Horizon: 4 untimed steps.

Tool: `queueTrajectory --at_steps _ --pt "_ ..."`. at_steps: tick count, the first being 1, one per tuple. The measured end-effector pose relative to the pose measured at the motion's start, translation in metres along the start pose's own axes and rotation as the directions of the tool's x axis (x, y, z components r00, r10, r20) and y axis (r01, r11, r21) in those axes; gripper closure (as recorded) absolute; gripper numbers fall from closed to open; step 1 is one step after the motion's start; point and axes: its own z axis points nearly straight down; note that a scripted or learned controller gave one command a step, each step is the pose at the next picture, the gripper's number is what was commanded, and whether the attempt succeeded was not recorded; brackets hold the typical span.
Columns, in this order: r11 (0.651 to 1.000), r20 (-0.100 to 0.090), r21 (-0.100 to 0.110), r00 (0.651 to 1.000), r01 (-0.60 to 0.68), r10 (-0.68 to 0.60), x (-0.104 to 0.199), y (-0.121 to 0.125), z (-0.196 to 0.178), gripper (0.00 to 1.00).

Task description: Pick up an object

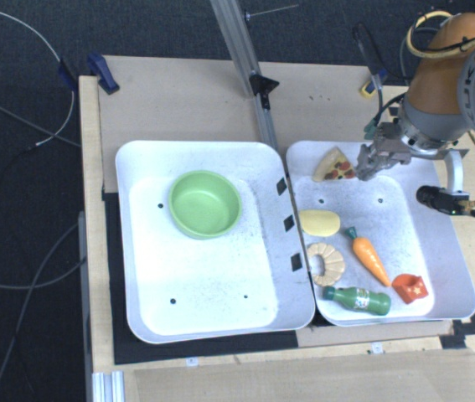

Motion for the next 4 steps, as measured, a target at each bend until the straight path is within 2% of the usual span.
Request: queueTrajectory --at_steps 2,3,4 --pt "1.0 0.001 -0.003 1.0 0.001 -0.001 -0.006 0.005 -0.101 1.0" --pt "1.0 -0.006 0.015 1.0 0.004 -0.004 0.046 -0.023 -0.097 1.0" --pt "1.0 -0.006 0.018 1.0 0.005 -0.005 0.1 -0.036 -0.085 1.0"
